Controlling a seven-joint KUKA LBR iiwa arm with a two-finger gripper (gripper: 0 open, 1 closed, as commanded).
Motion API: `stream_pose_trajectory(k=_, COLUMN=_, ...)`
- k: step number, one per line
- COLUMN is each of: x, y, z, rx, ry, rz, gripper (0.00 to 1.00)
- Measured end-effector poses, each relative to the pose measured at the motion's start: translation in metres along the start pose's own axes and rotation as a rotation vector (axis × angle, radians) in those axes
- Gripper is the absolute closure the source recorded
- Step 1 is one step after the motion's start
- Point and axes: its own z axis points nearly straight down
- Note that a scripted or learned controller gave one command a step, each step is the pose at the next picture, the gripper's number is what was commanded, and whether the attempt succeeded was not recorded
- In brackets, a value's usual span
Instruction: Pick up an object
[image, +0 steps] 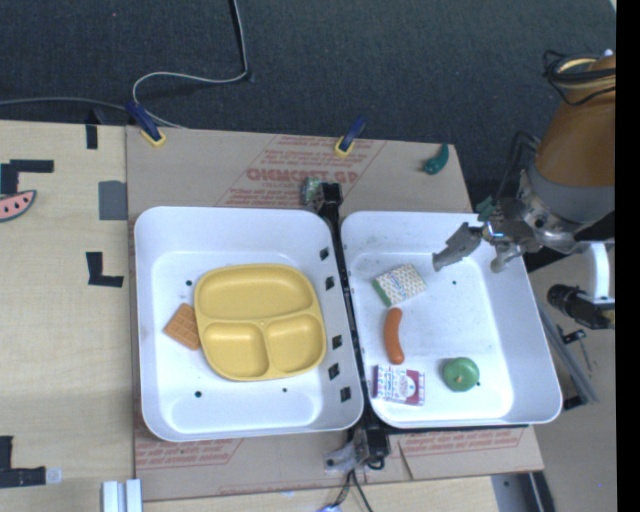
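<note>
Right bin (520, 330), on the desk (60, 330): green-and-white sponge (399, 284) at far left, orange sausage (394, 334) just near of it, red-and-white carton (398, 384) at the near edge, green apple (460, 373) to the carton's right. Gripper (472, 248) over the bin's far right part, fingers (450, 250) spread apart with nothing between them, the sponge close by to their left and slightly nearer, the sausage, carton and apple well apart toward the near side. Left bin (160, 330): yellow divided tray (260, 320), with a tan cracker (183, 326) touching its left edge.
</note>
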Motion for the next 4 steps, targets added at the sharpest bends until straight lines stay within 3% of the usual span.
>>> stream_pose_trajectory(k=1, x=0.026, y=-0.013, z=0.162, rx=0.004, ry=0.001, rz=0.000, gripper=0.00)
stream_pose_trajectory(k=2, x=0.026, y=-0.012, z=0.152, rx=0.002, ry=0.001, rz=0.000, gripper=1.00)
stream_pose_trajectory(k=3, x=0.026, y=-0.012, z=0.152, rx=0.002, ry=0.001, rz=0.001, gripper=0.00)
stream_pose_trajectory(k=4, x=0.027, y=-0.012, z=0.143, rx=0.004, ry=0.003, rz=0.000, gripper=1.00)
